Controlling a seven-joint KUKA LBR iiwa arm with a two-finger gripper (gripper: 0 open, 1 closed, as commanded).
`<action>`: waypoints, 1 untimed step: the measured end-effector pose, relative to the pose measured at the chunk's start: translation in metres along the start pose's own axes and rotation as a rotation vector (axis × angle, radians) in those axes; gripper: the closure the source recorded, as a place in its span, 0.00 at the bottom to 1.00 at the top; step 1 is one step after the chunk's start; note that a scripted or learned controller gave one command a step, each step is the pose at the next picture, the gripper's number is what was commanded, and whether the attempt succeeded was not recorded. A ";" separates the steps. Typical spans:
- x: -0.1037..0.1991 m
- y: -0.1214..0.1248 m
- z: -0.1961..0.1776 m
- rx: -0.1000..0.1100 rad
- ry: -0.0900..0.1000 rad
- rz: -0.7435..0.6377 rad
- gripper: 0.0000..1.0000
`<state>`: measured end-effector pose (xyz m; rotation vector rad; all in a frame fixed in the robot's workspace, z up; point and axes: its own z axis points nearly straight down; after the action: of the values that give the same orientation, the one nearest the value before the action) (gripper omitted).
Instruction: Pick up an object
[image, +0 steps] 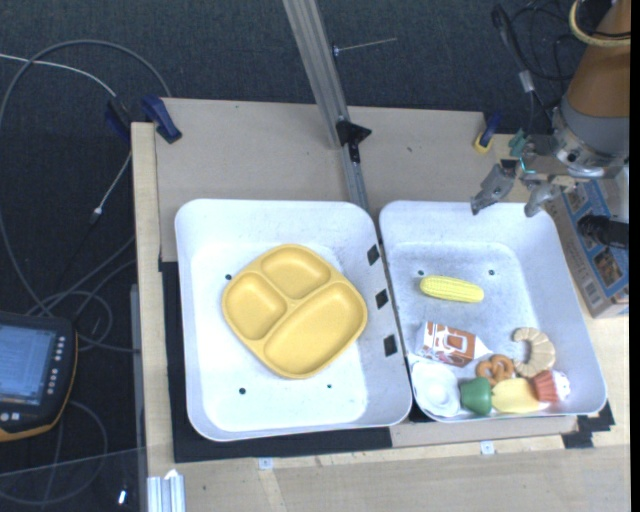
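Note:
My gripper (514, 198) hangs above the far edge of the right bin (560, 250), its two fingers spread open with nothing between them. Well below it in that bin lies a yellow corn cob (452, 290). Nearer the front sit a red-and-white carton (447, 344), a white cup (436, 390), a pretzel (494, 368), a green vegetable (478, 397), a yellow fruit (517, 398), a tan croissant-like piece (534, 349) and a red piece (546, 385).
The left bin (200, 330) holds a yellow divided plate (294, 310). A grey metal pole (330, 90) slants down to the gap between the bins. Cables and a tablet (30, 370) lie on the floor at left.

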<state>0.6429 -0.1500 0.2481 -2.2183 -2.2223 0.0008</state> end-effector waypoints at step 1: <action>0.000 0.000 0.000 0.000 0.000 0.000 0.00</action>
<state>0.6429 -0.1500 0.2482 -2.2185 -2.2226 0.0012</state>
